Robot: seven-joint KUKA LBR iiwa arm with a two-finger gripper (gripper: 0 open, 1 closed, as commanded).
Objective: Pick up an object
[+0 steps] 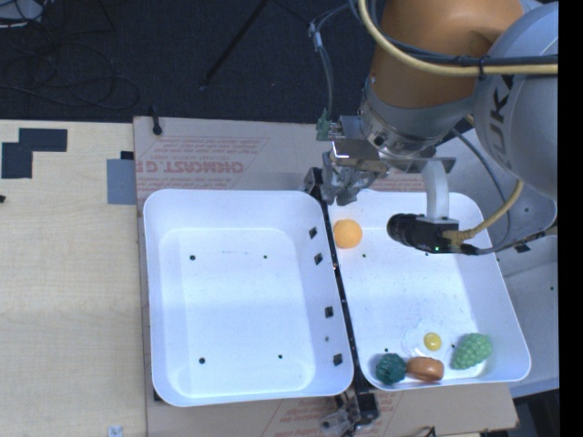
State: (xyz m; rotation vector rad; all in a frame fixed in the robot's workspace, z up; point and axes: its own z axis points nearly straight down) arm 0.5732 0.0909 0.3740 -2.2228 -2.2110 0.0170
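The arm [455,53] is seen reaching in from the right, its orange band hanging over the far edge of the right bin [492,299]. The tool [348,182] is positioned low at that bin's far left corner, close to the divider between the two bins. How wide it is parted cannot be told from this slant, and nothing can be made out in its grip.

Just below the tool, an orange ball [347,234] is seen lying on the right bin's floor, near the tool but apart from it, right beside the divider. A black cylindrical part [421,230] on the arm is hung over the middle of the bin.

Along the near edge of the right bin, four small things are gathered: a dark green piece [392,368], an orange-brown piece [424,368] touching it, a fried-egg toy [428,342] just behind, and a light green bumpy piece [471,350] at the right.

The left bin [182,217] is set alongside on the surface [64,271].
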